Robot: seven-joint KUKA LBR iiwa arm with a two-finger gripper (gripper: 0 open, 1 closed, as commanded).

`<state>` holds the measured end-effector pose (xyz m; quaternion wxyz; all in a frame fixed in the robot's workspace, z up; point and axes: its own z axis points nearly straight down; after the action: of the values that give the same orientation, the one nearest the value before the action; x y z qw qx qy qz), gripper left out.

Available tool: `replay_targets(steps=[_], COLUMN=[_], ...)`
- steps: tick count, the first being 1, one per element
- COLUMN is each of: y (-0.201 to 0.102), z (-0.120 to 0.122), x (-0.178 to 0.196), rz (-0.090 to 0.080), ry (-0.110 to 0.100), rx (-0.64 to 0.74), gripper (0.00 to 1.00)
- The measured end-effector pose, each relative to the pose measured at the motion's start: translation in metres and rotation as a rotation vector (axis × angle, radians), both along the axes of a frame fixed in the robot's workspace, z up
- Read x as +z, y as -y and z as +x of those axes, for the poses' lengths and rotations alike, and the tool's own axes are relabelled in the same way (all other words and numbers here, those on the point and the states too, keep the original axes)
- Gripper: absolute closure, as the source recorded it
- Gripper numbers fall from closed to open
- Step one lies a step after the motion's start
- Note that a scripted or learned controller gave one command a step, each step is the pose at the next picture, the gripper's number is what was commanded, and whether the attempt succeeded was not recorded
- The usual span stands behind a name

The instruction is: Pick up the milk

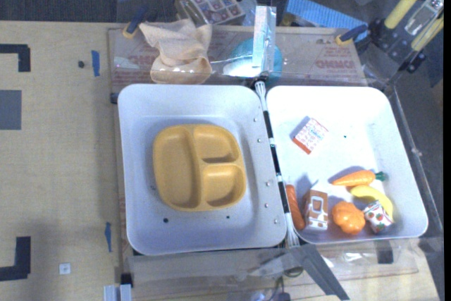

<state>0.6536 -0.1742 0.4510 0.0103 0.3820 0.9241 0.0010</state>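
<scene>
Two small cartons lie near the front wall of the right bin. One is white with a peaked top and red print, at the front right corner; it looks like the milk. The other is a brown and white carton, lying left of an orange. I cannot read either label.
The right bin also holds a red and white box, a carrot, a banana and a red sausage along its left wall. A yellow divided plate sits in the left bin. Clutter lies behind the bins.
</scene>
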Motion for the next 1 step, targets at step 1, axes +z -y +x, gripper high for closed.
replay_targets(steps=[1], y=[0.0001], z=[0.001], x=[0.013], rz=[-0.003], ry=[0.01], rx=[0.0], gripper=[1.0])
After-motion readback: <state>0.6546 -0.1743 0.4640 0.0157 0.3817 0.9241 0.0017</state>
